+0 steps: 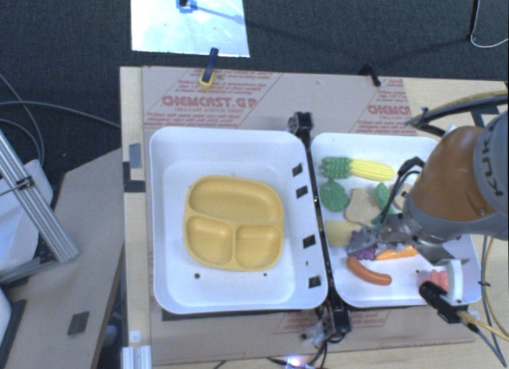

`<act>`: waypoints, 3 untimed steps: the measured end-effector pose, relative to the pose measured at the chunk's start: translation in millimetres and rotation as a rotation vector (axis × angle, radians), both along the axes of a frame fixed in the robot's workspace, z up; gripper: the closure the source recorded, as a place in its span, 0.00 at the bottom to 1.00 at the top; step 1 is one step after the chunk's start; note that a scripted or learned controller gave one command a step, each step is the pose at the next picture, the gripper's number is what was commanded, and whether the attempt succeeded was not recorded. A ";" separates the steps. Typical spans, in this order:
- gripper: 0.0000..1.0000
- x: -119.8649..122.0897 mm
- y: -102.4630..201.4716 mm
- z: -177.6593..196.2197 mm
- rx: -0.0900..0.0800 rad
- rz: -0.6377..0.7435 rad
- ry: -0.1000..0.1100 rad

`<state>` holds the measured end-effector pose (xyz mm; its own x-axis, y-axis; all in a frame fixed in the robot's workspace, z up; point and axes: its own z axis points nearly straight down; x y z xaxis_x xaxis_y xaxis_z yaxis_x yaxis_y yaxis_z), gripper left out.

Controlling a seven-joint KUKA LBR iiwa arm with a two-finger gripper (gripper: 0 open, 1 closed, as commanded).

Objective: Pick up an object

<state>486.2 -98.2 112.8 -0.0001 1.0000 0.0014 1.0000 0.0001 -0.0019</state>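
We see two bins side by side. The divided plate (235, 222) lies in the middle of the left bin (171, 149). Right of the plate, in the right bin (334, 143), the toy corn (372, 170) lies at the back. The toy hot dog (369, 272) lies at the front. The gripper (367, 242) sits between them, just behind the hot dog. The arm (453, 188) is right of the gripper.

Arm (457, 188) in from the right, low over the right bin (398, 143) — gripper (367, 242) down among the toy food, just above the red sausage (369, 272), an orange carrot (395, 254) beside it. Corn cob (371, 170) at the far side. Left bin (171, 200) holds a yellow divided plate (234, 222).
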 end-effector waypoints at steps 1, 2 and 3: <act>0.00 0.7 9.8 -29.4 0.000 0.001 -0.002; 1.00 1.0 9.1 -18.2 -0.001 0.000 -0.004; 1.00 47.1 110.0 76.9 0.000 0.013 -0.014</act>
